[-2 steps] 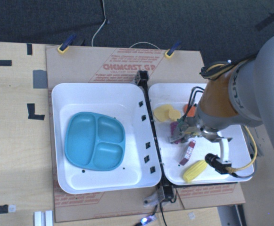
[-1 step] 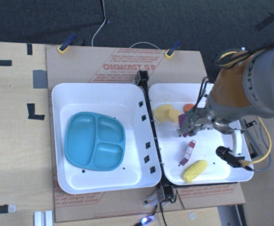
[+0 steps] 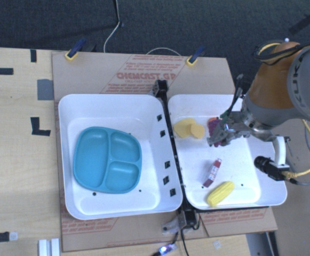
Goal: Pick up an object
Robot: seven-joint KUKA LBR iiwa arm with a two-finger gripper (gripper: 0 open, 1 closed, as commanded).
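A pale wooden worktop fills the lower left, marked with short strips of black tape and one grey patch. On it lies a brown cardboard sheet printed with red lettering, pinned at its far edge by two blue and yellow clamps, one near each far corner. Beyond the worktop the floor is dark blue-grey carpet. A thin white cable runs across the carpet and reaches the cardboard's far edge. The light is even, with soft shadows.
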